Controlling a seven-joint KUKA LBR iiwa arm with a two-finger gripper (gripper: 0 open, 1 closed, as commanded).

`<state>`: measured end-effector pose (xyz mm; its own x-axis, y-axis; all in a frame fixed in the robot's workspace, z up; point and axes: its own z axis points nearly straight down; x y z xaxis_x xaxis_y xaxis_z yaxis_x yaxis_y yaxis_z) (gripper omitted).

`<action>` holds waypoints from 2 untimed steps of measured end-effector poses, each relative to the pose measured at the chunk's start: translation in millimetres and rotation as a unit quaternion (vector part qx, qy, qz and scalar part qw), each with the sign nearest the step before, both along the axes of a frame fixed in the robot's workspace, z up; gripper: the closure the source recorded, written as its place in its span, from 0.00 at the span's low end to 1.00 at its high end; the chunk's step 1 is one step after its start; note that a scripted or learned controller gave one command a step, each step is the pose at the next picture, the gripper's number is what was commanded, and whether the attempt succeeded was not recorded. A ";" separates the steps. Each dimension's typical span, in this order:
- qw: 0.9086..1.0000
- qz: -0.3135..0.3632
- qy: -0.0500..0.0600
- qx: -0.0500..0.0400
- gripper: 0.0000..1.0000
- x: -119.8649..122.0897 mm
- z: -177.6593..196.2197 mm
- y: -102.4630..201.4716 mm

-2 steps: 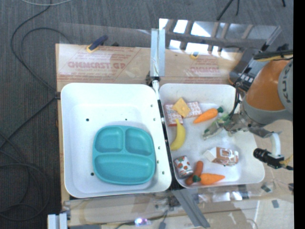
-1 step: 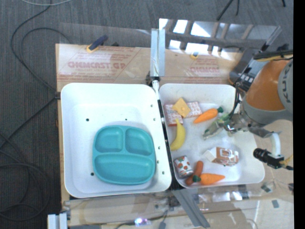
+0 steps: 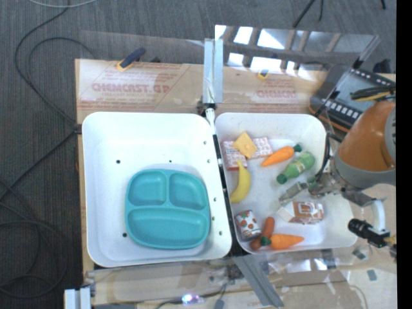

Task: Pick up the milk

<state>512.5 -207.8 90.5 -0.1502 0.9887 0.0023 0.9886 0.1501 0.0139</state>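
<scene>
A grey robot arm with an orange band reaches in from the right over the right bin (image 3: pixel 222 137), a shallow white tub holding toy food. Its gripper (image 3: pixel 297 190) hangs low, with thin metal fingers (image 3: pixel 291 192) that look slightly spread and hold nothing.

The milk (image 3: pixel 306 212), a small white and brown carton, lies on its side just below the gripper, toward the bin's near right corner. Its long axis runs roughly left to right across the bin, tilted a little; which end is the top is too small to tell.

A green bottle (image 3: pixel 297 167) lies just above the gripper, and a carrot (image 3: pixel 285 241) sits just below the milk. The likely risk is the fingers closing short of the carton, or knocking the bottle, because the objects crowd together.
</scene>
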 end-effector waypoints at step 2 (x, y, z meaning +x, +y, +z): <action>0.998 0.062 0.008 -0.002 1.00 -28.8 12.7 0.7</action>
